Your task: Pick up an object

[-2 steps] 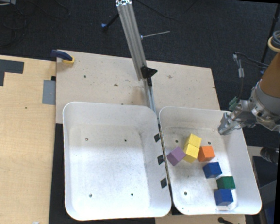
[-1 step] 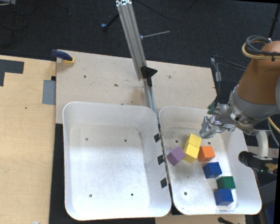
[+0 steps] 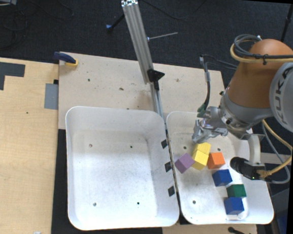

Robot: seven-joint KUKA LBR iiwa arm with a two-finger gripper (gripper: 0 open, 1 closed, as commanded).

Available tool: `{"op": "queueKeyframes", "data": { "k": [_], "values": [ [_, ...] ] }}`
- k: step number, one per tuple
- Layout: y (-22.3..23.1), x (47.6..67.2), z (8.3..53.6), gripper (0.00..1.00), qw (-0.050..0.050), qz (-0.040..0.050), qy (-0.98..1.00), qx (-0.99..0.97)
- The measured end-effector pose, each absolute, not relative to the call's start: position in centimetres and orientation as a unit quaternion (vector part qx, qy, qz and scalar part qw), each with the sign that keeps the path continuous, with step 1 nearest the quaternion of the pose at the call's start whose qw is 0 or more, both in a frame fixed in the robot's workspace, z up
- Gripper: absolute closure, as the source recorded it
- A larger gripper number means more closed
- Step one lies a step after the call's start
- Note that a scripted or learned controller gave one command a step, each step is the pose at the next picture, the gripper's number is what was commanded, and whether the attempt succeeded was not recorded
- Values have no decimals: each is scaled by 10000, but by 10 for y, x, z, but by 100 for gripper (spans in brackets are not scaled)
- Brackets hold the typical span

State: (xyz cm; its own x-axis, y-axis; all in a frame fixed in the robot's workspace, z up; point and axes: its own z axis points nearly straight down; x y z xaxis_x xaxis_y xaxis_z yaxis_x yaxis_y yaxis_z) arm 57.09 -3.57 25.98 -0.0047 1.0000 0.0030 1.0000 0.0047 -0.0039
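Note:
In the right bin (image 3: 260, 213) lie several small blocks: a yellow block (image 3: 202, 154), a purple one (image 3: 184, 163) to its left, and an orange one (image 3: 216, 160) to its right. Nearer the front are a blue block (image 3: 222, 177), a green one (image 3: 237, 190) and a second blue one (image 3: 234, 204). My gripper (image 3: 204, 135) hangs from the grey and orange arm directly over the top of the yellow block. It is very close to or touching that block. The contact point is hidden by the wrist.
The left bin (image 3: 84, 129) sits beside the right one, with black clips (image 3: 168, 166) along the shared rim. A slanted metal rail (image 3: 141, 42) rises behind the bins. A black fitting with cables (image 3: 246, 167) hangs at the right bin's edge.

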Motion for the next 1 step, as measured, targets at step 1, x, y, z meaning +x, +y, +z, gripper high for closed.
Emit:
{"op": "queueKeyframes", "data": {
  "k": [1],
  "values": [
    [13,565,260,100,25,11,-7085,-7057]
  ]
}}
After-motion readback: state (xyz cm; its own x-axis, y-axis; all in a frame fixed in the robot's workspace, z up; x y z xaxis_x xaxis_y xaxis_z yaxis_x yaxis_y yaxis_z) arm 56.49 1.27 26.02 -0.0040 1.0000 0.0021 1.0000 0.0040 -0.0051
